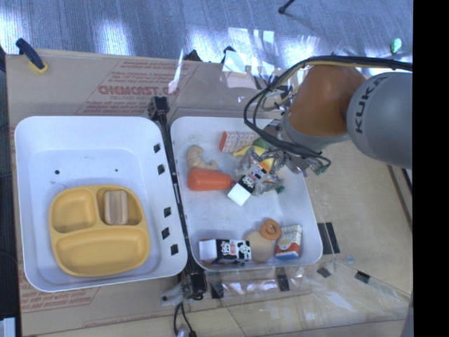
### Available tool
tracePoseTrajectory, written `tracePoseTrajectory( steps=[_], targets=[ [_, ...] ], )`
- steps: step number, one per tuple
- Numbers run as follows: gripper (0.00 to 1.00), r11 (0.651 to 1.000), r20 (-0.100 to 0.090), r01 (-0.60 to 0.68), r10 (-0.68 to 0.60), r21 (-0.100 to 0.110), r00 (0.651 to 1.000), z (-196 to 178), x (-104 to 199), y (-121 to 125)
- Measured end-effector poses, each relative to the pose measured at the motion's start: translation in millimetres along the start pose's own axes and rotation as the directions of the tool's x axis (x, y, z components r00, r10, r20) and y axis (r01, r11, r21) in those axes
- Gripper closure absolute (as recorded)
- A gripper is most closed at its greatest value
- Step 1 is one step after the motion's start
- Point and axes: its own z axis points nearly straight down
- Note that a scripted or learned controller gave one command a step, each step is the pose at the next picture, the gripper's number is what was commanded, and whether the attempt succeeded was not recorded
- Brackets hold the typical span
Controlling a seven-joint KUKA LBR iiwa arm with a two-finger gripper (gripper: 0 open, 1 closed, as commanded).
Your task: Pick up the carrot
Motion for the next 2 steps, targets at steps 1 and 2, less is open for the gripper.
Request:
tracePoseTrajectory(
  steps=[1, 2],
  targets=[
    [1.0, 0.903, 0.0, 0.429, -0.429, -0.001, 0.903, 10.5, 4.7, -1.1],
    [1.0, 0.91, -0.004, 0.415, -0.415, -0.008, 0.91, -30.4, 1.1, -3.4]
  ],
)
